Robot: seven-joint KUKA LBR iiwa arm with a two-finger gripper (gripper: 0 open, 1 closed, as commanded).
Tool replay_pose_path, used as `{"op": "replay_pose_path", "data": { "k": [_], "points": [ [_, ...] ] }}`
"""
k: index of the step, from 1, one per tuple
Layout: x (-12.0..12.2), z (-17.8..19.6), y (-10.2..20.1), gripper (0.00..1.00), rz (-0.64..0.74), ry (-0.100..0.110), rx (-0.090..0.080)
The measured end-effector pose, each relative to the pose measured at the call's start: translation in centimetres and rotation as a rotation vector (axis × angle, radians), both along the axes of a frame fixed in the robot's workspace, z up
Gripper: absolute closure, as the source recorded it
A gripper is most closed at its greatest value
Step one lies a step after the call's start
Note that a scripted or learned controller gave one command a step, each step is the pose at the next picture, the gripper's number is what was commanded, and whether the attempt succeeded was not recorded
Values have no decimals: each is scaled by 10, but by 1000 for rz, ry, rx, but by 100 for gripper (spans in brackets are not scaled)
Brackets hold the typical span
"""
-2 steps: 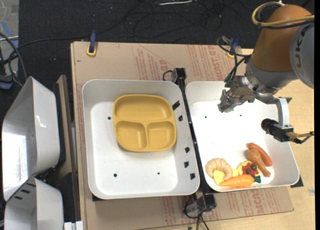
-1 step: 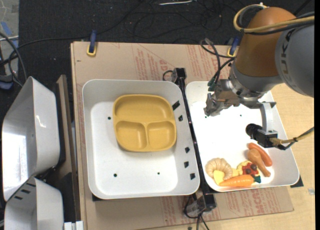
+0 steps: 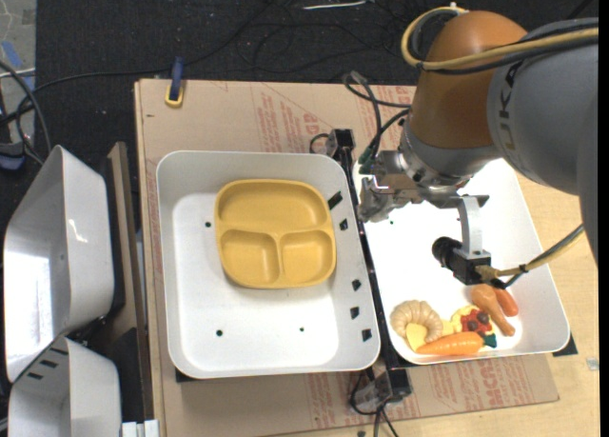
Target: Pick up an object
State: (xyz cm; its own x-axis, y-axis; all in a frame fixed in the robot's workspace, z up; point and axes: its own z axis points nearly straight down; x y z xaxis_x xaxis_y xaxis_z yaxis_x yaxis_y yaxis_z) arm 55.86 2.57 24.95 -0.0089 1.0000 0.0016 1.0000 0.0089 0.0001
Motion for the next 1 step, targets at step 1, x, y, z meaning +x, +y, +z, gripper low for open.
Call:
{"op": "replay_pose_path", "data": {
  "k": [1],
  "points": [
    [-16, -14, 48, 100, -1, 3, -1]
  ]
}}
